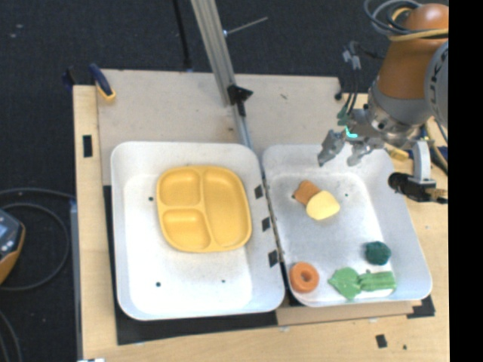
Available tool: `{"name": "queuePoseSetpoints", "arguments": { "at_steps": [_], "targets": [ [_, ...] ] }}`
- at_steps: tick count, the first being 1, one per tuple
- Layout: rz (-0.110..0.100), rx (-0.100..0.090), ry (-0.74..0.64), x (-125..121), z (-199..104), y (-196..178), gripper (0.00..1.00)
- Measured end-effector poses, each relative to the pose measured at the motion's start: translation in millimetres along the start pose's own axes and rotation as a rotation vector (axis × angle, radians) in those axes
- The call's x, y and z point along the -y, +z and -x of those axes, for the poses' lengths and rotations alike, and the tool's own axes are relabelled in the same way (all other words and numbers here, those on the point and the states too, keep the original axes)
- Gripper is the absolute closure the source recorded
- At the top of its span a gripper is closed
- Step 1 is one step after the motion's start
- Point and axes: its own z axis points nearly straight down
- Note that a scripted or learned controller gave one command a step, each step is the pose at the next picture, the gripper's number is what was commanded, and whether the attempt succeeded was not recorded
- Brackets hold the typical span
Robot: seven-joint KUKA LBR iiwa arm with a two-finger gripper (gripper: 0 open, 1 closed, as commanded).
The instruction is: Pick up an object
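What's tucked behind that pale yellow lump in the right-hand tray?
A brown piece pokes out behind the yellow lump, touching it. The lump covers its near side, so its full shape is hidden.

Two shallow white bins are sitting side by side on the bench: the left bin (136,292) and the right bin (400,225). One yellow divided plate (204,207) is lying in the left bin. Five small things are lying to the right of that plate, all in the right bin: one brown piece (305,192), one pale yellow piece (323,206) touching it, one orange ring (305,277), one dark green ball (377,253) and one light green toy (362,283).
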Motion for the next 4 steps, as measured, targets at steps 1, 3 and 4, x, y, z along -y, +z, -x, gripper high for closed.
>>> {"name": "queuePoseSetpoints", "arguments": {
  "at_steps": [1,3,4],
  "targets": [
    [0.003,0.000,0.000,-0.7,-0.1,-1.4,0.00],
    [0.000,0.003,0.002,7.8,8.3,89.4,0.00],
    [0.002,0.004,0.003,7.5,9.6,141.2,0.00]
  ]
}}
